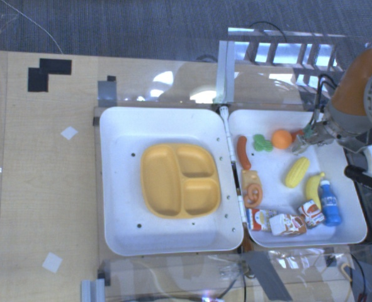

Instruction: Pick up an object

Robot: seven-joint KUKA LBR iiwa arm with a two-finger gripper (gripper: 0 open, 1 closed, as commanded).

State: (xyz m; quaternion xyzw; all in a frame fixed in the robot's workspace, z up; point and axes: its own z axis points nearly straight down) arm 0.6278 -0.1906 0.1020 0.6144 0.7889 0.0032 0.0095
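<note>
The gripper [306, 138], its opening impossible to tell, hangs at the right bin's [357, 231] far side beside the orange ball [282, 139], which could roll away if nudged.

From my remote station, I look down on a pale wooden bench [41, 187] marked with black patches [48, 73], backed by dark grey carpet [141, 17]. A metal rack [286, 52] stands at the far edge, where overhead light glares off a clear panel [179, 87].
</note>
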